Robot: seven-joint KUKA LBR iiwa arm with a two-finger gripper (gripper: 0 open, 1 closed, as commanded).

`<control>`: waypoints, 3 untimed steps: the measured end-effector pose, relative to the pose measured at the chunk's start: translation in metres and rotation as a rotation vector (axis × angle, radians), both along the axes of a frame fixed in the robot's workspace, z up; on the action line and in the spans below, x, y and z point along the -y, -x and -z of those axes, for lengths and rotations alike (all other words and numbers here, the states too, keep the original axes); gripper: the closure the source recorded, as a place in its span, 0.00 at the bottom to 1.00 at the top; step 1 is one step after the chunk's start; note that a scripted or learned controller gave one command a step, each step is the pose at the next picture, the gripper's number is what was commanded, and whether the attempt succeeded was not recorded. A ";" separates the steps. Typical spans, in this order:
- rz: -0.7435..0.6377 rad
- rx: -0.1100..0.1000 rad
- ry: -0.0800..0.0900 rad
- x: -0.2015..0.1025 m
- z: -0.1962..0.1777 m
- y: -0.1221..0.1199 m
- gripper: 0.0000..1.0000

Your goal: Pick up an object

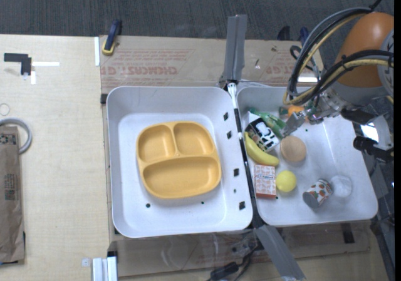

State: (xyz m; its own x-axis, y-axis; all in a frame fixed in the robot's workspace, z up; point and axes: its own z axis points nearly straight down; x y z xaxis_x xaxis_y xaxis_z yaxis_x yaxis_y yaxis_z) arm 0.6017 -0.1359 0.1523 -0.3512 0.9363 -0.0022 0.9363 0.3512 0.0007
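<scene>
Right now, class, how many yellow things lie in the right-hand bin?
2: the banana along the bin's left wall, and a round yellow ball just below it, beside the small carton. Others could be hidden under the hand.

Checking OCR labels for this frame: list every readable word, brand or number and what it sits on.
"CHEMCAT" (red, roughly; rest of the line too faint): cardboard sheet behind the bins.
Print on small red-and-white carton: too small to read.
Black-and-white packet: markings blurred.
Patterned can: no legible text.
Brown paper bag, left edge: print unreadable.
</scene>
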 end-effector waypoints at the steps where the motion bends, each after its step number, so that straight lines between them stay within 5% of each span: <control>1: -0.160 0.015 0.004 -0.028 0.053 0.039 0.00; 2: -0.194 0.001 0.002 0.059 -0.041 -0.013 0.00; 3: -0.249 0.001 0.001 0.022 -0.004 -0.058 0.00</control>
